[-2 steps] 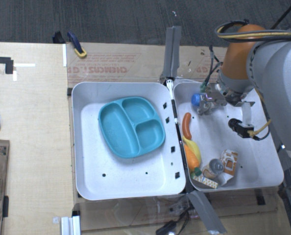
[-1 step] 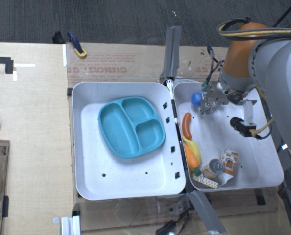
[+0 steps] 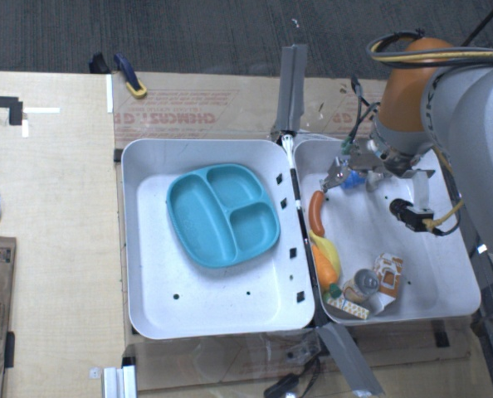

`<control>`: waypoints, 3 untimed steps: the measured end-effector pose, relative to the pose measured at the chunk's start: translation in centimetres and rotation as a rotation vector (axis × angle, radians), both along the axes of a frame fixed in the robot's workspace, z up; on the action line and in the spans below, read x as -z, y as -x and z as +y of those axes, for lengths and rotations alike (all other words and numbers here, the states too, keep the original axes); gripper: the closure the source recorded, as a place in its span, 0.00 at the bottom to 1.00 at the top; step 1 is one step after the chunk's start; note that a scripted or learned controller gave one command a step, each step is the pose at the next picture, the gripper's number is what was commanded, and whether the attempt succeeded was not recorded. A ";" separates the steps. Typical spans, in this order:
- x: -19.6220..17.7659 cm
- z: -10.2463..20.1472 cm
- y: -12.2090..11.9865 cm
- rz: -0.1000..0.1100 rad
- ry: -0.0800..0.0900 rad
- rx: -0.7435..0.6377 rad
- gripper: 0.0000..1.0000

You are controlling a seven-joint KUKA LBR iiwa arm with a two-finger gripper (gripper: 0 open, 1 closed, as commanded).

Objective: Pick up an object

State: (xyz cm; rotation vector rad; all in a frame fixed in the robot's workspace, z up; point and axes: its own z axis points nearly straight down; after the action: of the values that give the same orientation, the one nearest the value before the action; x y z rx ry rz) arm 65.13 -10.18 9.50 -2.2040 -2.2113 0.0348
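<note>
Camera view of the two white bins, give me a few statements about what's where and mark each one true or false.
1. The blue divided plate lies in the left bin. True.
2. The hot dog lies on the plate. False: it lies in the right bin, by the divider.
3. The hand hangs over the right bin. True.
4. The arm is green. False: grey with an orange band.

In the right bin (image 3: pixel 446 301) the middle floor is open, while a hot dog (image 3: pixel 316 212), a carrot (image 3: pixel 324 265) and small packages (image 3: pixel 378 284) crowd its left wall and near corner.
</note>
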 end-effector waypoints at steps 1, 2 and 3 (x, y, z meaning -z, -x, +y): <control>-0.9 -0.1 0.0 0.002 0.001 -0.001 1.00; -0.9 -0.1 0.0 0.001 0.001 -0.001 0.00; -1.8 -0.2 0.0 0.001 0.002 -0.001 1.00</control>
State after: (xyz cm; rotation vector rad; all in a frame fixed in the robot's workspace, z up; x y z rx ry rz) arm 65.09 -10.35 11.28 -2.2033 -2.2130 0.0390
